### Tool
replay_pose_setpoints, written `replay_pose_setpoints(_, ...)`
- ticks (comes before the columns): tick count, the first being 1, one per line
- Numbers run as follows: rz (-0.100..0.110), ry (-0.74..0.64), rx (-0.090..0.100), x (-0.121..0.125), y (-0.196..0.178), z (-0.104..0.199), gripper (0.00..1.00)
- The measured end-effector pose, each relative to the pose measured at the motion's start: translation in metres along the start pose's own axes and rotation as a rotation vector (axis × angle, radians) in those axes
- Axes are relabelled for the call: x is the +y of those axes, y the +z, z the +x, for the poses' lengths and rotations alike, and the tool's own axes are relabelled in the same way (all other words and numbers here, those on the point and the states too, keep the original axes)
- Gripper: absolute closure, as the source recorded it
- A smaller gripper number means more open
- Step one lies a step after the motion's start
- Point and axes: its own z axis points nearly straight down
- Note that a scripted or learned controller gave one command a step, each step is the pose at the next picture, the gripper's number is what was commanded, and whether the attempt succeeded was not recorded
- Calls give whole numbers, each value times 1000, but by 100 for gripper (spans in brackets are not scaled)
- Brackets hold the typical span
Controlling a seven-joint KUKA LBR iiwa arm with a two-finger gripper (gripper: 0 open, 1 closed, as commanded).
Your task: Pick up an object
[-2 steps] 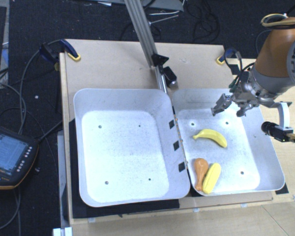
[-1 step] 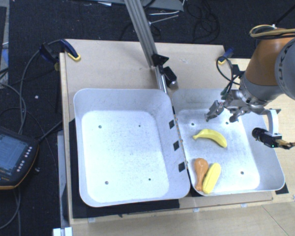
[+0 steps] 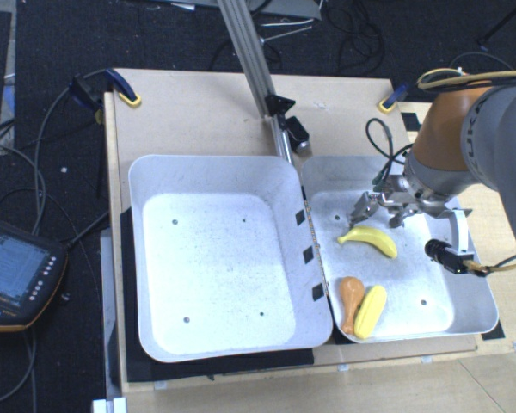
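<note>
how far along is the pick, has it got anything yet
Done: the arm has reached the right bin, and the gripper is low, just above the banana. In hand: nothing shows between its fingers; the banana lies on the bin floor. Left: grasping and lifting something. The corn cob and the orange drumstick-shaped piece lie side by side near the front edge.

You're looking at two bins of matt white plastic, the left bin (image 3: 215, 256) finely speckled. The bench (image 3: 206, 114) is pale, unvarnished wood. The banana (image 3: 371, 240) and corn cob (image 3: 370, 311) look like smooth, slightly glossy plastic, the arm's orange band (image 3: 443, 132) satin-sheened.
</note>
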Motion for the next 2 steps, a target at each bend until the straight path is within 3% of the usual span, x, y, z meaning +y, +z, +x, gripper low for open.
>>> replay_pose_setpoints(1,-5,0,-1,1,-13,0,100)
replay_pose_setpoints(2,-9,1,-2,-6,-60,0,100)
